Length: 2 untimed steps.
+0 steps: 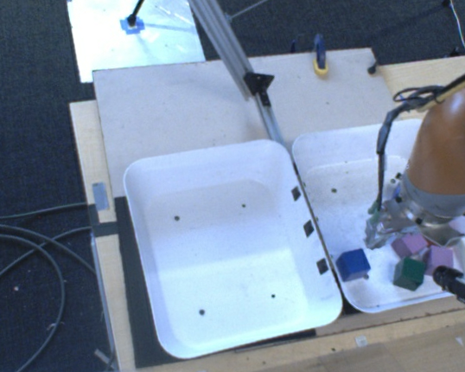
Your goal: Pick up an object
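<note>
Pincer point(383, 231), grip state indiscernible, hangs low in right bin point(336, 175); blue cube point(353, 264) just below-left, purple block point(411, 243) beside.

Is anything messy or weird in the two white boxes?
Nothing looks broken or spilled. The only lopsided thing: all the blocks are bunched in the near corner of the right bin, a blue block, a green block and purple blocks, under the gripper.
</note>
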Motion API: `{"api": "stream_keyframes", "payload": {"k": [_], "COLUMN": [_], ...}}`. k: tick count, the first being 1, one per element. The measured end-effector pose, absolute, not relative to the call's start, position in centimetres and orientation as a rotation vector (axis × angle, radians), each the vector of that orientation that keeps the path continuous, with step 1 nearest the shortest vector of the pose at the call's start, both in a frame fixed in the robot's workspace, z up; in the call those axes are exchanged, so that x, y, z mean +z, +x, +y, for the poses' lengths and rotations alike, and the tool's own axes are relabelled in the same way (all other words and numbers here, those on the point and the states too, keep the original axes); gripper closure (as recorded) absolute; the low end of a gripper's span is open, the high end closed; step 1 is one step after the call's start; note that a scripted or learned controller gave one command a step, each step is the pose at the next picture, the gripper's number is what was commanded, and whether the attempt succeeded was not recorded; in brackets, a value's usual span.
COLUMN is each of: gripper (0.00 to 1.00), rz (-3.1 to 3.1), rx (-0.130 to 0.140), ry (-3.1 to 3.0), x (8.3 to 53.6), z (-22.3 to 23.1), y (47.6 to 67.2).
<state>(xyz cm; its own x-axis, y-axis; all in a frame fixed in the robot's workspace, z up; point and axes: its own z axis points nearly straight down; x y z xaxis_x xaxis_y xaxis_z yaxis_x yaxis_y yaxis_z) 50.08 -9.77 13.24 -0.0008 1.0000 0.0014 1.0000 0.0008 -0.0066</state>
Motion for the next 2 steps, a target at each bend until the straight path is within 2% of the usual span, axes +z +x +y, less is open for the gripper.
{"api": "stream_keyframes", "payload": {"k": [1, 2], "gripper": [0.0, 1.0], "rz": [-2.223, -2.227], "rx": [-0.002, -0.005], "ry": [-2.221, -2.221], "x": [13.7, 14.8], "z": [-9.8, -9.9], "y": [50.3, 50.4]}}
